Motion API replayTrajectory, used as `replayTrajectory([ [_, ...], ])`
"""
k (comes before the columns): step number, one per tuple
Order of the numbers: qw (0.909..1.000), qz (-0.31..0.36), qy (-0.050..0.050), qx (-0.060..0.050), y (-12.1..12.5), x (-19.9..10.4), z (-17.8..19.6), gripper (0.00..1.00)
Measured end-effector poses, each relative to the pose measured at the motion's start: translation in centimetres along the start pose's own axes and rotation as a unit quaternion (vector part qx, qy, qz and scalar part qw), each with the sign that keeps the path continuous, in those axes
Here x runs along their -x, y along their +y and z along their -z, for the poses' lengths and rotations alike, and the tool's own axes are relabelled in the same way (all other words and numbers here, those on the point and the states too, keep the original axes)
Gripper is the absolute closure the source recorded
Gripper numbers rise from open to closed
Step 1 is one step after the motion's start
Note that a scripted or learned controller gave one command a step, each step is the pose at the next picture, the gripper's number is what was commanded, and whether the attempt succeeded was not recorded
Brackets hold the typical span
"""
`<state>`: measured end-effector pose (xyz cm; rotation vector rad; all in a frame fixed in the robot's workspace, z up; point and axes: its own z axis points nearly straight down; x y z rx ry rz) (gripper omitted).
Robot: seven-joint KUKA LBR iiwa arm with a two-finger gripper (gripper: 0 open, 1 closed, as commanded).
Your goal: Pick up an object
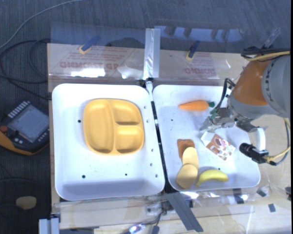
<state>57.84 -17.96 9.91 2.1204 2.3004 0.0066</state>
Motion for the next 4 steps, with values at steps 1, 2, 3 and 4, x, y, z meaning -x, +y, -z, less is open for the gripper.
replayTrajectory([
  [1,1.0,0.0,0.0,0.0,0.0,0.0,0.0,0.0],
  [2,0.9968,0.08,0.002,0.002,-4.4,2.3,-0.8,0.0],
  [3,0.9968,0.079,0.0,0.004,-4.2,2.4,0.3,1.0],
  [4,0.9987,0.05,0.003,-0.006,-2.3,-5.2,13.6,1.0],
])
